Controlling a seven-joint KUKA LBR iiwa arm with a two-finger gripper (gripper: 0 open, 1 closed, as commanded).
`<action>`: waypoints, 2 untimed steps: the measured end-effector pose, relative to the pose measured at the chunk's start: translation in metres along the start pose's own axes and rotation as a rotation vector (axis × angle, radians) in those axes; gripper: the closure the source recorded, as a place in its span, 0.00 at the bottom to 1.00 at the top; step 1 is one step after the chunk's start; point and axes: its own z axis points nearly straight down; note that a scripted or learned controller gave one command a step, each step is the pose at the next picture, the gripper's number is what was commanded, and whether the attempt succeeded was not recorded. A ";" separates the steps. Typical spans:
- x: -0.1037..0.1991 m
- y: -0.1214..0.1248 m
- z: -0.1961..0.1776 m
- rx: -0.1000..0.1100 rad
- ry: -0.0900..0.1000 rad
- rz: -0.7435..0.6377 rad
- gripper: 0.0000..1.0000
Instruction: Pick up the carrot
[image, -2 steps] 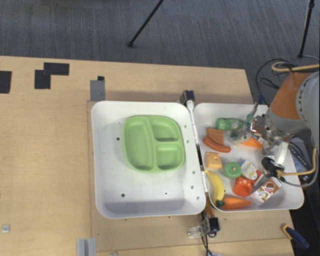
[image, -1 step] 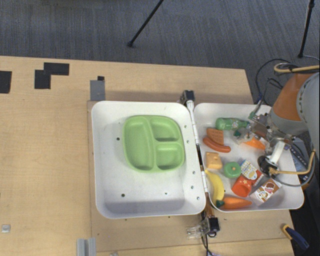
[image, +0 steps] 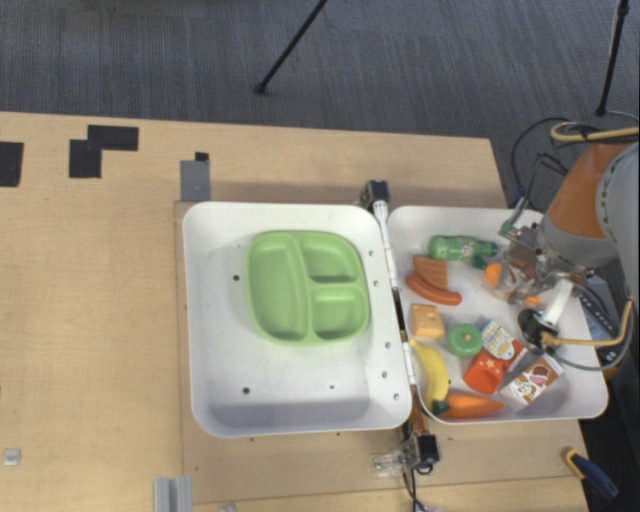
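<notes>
The carrot (image: 472, 406) is orange with a dark green stub at its left end. It lies flat along the front wall of the right bin (image: 590, 400), just right of the banana's lower tip. My gripper (image: 517, 278) hangs over the back right part of that bin, well behind the carrot. A small orange piece (image: 492, 270) sits just left of the gripper. The grey wrist with its orange band (image: 585, 205) comes in from the right.
The right bin also holds a green bottle (image: 460, 247), a sausage (image: 434, 291), a banana (image: 433, 370), a green round toy (image: 464, 340), a red pepper (image: 484, 373) and two small cartons (image: 530, 380). A green divided plate (image: 305, 285) lies in the left bin (image: 215, 330).
</notes>
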 end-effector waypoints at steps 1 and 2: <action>0.000 0.000 0.000 0.000 0.000 0.000 0.00; 0.001 0.000 -0.006 0.005 -0.001 -0.005 1.00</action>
